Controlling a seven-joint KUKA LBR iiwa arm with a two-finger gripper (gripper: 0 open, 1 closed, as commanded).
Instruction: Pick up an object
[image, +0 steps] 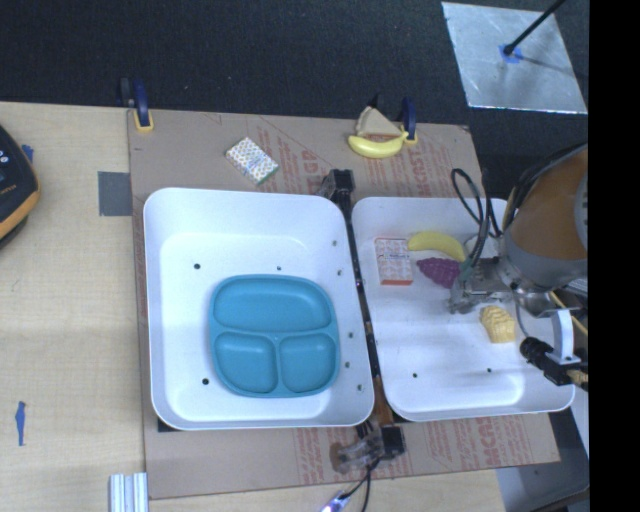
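The arm (548, 225) enters from the right side of the camera view, its grey housing topped by an orange band that sits high at the right margin. The wrist section slopes down and leftward from that band. Dark cables loop along the upper left of the arm body. The gripper (463, 297) sits at the arm's low left end, pointed downward, its metal parts grey and compact. Finger position cannot be made out at this angle.
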